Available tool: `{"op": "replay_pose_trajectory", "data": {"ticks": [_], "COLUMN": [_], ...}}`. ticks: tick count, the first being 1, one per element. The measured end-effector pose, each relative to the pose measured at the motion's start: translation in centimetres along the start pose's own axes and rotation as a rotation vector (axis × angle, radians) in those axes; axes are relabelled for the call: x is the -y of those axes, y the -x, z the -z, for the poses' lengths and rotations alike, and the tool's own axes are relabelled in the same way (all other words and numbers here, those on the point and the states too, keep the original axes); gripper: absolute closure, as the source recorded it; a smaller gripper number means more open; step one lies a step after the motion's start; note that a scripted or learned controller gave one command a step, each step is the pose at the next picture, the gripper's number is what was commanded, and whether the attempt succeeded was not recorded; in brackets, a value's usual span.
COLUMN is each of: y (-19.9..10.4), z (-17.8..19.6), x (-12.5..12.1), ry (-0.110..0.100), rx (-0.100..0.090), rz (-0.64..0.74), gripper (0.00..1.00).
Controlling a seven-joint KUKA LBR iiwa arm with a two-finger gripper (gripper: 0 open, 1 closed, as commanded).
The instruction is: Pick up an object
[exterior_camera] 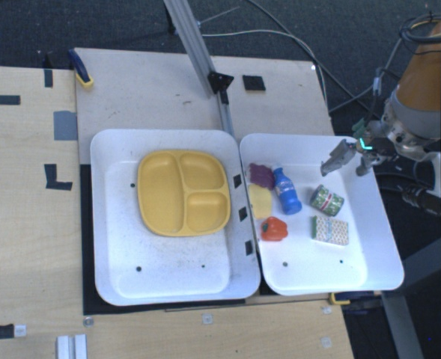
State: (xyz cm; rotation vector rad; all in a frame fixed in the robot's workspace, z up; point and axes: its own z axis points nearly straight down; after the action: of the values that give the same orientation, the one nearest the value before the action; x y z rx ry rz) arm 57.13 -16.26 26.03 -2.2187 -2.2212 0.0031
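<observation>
KUKA arm's gripper hangs over the upper right of the right bin, jaws spread apart w/ nothing between them. Pickable items sit below and left of it: green can nearest, patterned packet just beside it, blue bottle, purple piece, red-orange piece further left. Likely risks: can rolls off the fingers on closing; packet lies flat, hard to grip; crowding means a nudge instead of a grasp. Yellow tray sits in the left bin.
</observation>
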Motion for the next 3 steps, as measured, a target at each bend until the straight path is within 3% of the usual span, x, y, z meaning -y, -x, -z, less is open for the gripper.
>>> {"op": "replay_pose_trajectory", "data": {"ticks": [1, 3], "y": [0.0, 0.3], "z": [0.1, -12.3], "x": [0.0, 0.2], "ry": [0.002, -0.005], "rx": [0.0, 0.0], "rz": [0.0, -0.001], "gripper": [0.0, 0.0]}}
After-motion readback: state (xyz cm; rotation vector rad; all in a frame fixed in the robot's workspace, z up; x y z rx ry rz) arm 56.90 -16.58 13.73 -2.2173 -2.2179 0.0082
